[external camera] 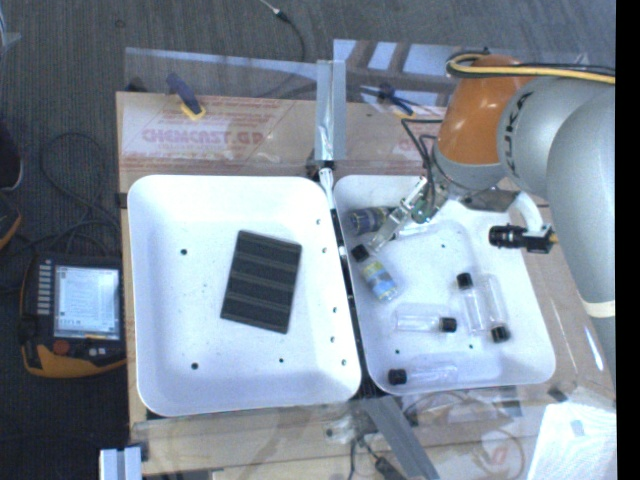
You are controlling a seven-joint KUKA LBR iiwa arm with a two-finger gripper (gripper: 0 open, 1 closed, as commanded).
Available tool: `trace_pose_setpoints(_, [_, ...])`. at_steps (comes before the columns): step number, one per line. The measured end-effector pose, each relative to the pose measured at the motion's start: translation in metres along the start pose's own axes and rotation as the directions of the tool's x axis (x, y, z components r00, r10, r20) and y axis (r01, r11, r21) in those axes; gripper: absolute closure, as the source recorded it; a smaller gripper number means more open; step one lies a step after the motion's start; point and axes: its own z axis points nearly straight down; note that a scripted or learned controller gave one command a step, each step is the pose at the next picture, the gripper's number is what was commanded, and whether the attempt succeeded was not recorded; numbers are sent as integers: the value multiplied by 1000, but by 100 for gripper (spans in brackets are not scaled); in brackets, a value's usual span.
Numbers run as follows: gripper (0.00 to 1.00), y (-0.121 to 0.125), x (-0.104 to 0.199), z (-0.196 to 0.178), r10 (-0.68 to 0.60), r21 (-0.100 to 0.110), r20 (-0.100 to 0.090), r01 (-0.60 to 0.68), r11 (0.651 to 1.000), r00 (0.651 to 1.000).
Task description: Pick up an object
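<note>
Looking down at the bench w/ both bins side by side, largest first: the grey arm (575,168) comes in from the view's right, orange band above the wrist, and leans over the right bin's far corner. Left bin (170,218) holds one thing, a dark ribbed rectangular block (262,280), flat, long axis running roughly far-to-near w/ a slight tilt. Right bin (530,363) holds the small stuff: several clear vials w/ black caps scattered across the near half, one upright-ish pair at (483,303), one lying at (425,322), another near the front rim (420,375).

Gripper (400,220) sits over the far-left part of the right bin, tip pointing down toward the bins' shared wall. Can't tell from this angle how its jaws stand, too small and cluttered, and I see nothing I'd call held.

My pick for target, judging by reach: small bottle w/ blue label (378,278), lying just near-side and a bit left of the gripper tip, long axis running diagonally from far-left to near-right. A dark-capped item (362,220) lies right beside the tip too, maybe touching; can't say. Next move, I'd guess, is a short drop toward me.
</note>
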Motion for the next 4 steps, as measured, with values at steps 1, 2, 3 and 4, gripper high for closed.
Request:
trace_pose_setpoints(1, [100,0,-1,-9,0,-2,4,0,1000,1000])
trace_pose_setpoints(2, [100,16,13,-108,92,-4,9,-92,996,996])
trace_pose_setpoints(3, [100,45,41,-129,131,-3,2,-131,991,991])
trace_pose_setpoints(4, [0,45,41,-129,131,-3,2,-131,991,991])
